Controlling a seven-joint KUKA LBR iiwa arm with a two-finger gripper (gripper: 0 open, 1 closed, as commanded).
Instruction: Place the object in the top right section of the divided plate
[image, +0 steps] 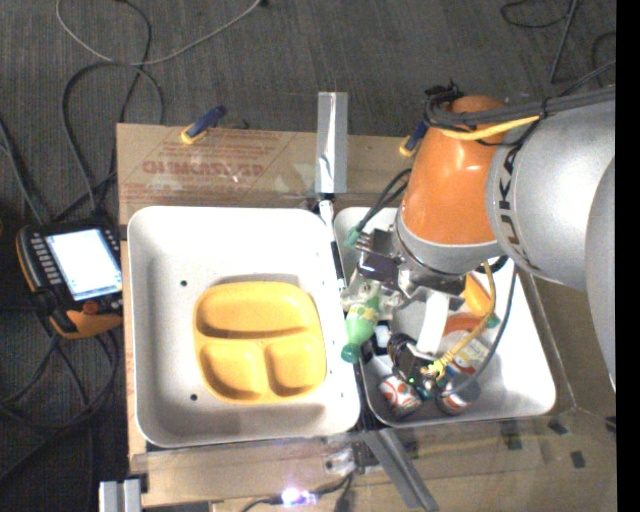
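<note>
A yellow divided plate (262, 338) lies in the left white bin (160, 250), with one long section at the top and two smaller ones below. My gripper (372, 300) hangs low over the left edge of the right bin (530, 385), under the orange-banded wrist. A green and white object (356, 325) sits right below the gripper, against the wall between the bins. Whether it is gripped is hidden by the wrist. All three plate sections look bare.
In the right bin lie an orange object (480, 292) beside the wrist and two red-and-white rounded things (402, 396) (455, 401) near the front wall. A tablet (80, 262) sits left of the bench. A cardboard sheet (220, 165) lies behind the left bin.
</note>
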